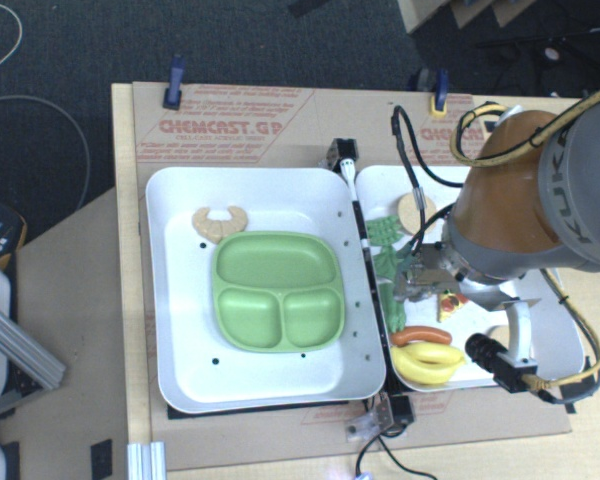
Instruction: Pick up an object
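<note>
The right bin (380, 183) holds several toy foods: a yellow banana (426, 361) at its front, a red-orange sausage (421, 336) just behind the banana, a green leafy piece (385, 248) along the left wall, a tan round piece (412, 211) at the back, and a small red-and-yellow item (448, 305). My gripper (417, 282) is low inside this bin, over the green piece and beside the red-and-yellow item. The grey wrist and orange band (505, 193) cover most of the bin.
The left bin (180, 268) holds a green divided plate (278, 290) in its middle and a tan pretzel-shaped piece (218, 223) behind it. A black divider (365, 258) runs between the bins. Cables (420, 148) loop over the back of the right bin. Blue clamps (173, 83) sit on the cardboard.
</note>
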